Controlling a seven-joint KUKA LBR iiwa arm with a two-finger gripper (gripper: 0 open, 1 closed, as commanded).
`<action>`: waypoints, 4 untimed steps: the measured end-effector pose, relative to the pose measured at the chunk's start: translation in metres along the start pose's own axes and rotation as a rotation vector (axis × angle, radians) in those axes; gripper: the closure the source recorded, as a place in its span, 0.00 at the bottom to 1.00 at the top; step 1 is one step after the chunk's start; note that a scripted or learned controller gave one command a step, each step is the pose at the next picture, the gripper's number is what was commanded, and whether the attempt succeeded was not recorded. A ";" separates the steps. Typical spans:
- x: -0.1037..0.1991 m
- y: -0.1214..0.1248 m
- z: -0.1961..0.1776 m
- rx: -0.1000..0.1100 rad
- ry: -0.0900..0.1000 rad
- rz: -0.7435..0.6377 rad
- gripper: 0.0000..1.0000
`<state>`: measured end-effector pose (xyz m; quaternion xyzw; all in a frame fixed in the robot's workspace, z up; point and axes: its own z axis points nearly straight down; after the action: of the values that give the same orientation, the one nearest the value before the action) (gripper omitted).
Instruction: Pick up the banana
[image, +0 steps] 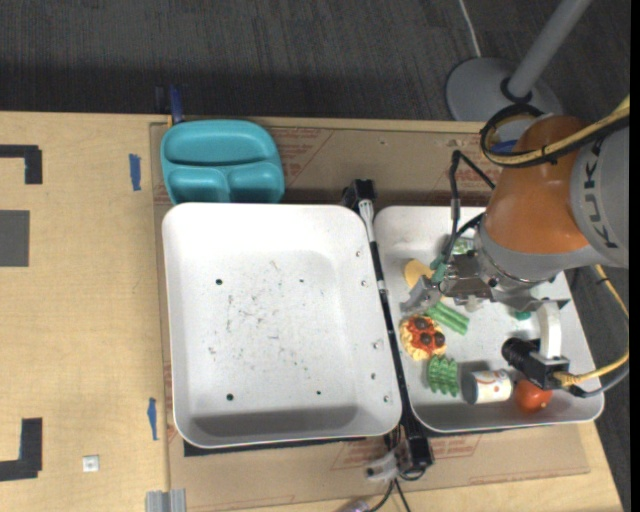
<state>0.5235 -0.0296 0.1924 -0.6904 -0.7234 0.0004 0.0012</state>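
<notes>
The banana (414, 271) is a small yellow shape in the right bin (400, 232), near its left wall and toward the back. Part of it is hidden under the gripper. My gripper (428, 291) hangs low over the bin, just to the right of and in front of the banana, and its metal parts overlap the banana's edge. The arm's grey and orange body covers the right bin's back right part.
In front of the gripper lie a yellow and red toy (422, 337), two green pieces (448, 320) (441, 374), a white can (490, 386) and a red-orange ball (533, 397). The left bin (270, 320) sits beside it. A teal tray (222, 160) stands behind the left bin.
</notes>
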 end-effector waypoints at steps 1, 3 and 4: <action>0.000 0.001 -0.010 -0.003 -0.001 0.001 1.00; 0.052 -0.042 0.008 0.001 0.000 -0.440 1.00; 0.052 -0.041 -0.002 -0.003 -0.001 -0.439 1.00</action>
<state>0.4802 0.0207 0.1945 -0.5164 -0.8563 -0.0007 -0.0002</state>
